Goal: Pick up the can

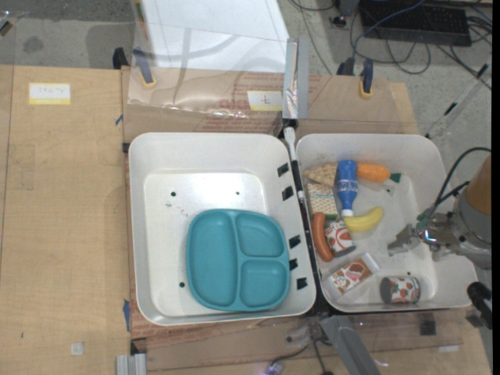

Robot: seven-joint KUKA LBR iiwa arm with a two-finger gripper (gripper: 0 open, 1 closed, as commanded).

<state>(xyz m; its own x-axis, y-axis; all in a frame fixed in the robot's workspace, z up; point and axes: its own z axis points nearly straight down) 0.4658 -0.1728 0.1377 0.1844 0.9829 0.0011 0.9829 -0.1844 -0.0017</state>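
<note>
Gripper (408, 239) sat low over the right bin (422, 148), near its right wall, arm (476, 217) coming in from the right edge. Fingers looked slightly spread with nothing between them, not touching any item. Can (401, 289) lay on its side just below the gripper, toward the bin's front rim, close to the front-right corner; bare white floor separated the two. Small carton (351, 275) lay left of the can, near it but apart. Further left of the gripper: a banana (364, 219), a blue bottle (346, 186) lying lengthwise, an orange carrot (373, 173) above it near the back wall, a red sausage (321, 237) along the left wall, and a second small can (340, 239) beside it. Clutter was packed on the bin's left half; the right half around the gripper had open floor up to the back wall. Left bin (148, 209) lay well apart to the left, holding a teal divided plate (237, 260) in its front part. Both bins rested on the wooden tabletop (62, 209).
</note>
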